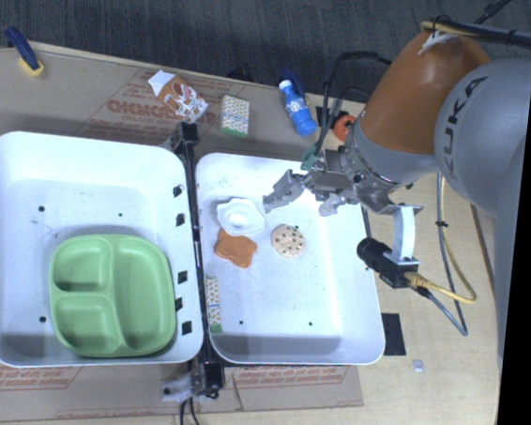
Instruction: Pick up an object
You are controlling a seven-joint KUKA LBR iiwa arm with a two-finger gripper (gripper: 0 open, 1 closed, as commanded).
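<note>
the gripper [298, 190] is seen above the upper middle of the right bin [360, 302], its fingers [280, 191] spread apart, with nothing between them. one finger points down and to the left, toward the small white cup-like object [238, 216] just beside its tip; whether it is touched cannot be told. the arm [448, 94], grey with its orange band, is reached in from the right edge over the bin's far corner.

three candidates for picking are laid close together in the right bin's left half: the white object, an orange-brown piece [235, 249] just below it, and a round speckled cookie [288, 241] to their right, below the gripper. all three rest on the bin floor, none lifted.

further out, a green divided tray [113, 295] is lying in the left bin [23, 181]. on the bench beyond the bins a blue bottle [298, 108], a small packet [234, 115] and a wrapped snack [177, 97] are seen.

the task is judged to be at its early stage: the approach appears made, but no grasp is shown. what is left is the descent onto one object, the closing of the jaws and the lift.
</note>
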